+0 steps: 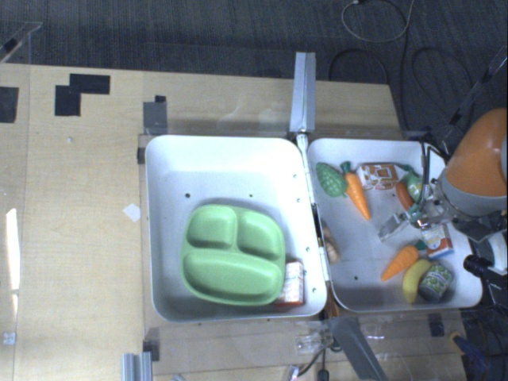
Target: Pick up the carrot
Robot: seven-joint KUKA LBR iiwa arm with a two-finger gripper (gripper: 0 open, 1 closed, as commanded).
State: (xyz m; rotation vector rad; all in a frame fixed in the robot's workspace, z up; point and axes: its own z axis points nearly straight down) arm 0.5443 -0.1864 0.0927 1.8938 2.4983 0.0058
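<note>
Three carrots (357, 194) in right bin (361, 288). Gripper (406, 222) low between them, fingers look apart, nothing held. Approach step; next: commit to one, descend, close.

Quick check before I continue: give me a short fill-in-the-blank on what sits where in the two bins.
1. The green divided plate lies in the ____ bin.
2. The carrot beside the green leafy toy lies in the ____ bin.
3. The yellow banana lies right next to a second ____.
4. The end effector hangs over the ____ bin.

Missing words: left; right; carrot; right
</note>
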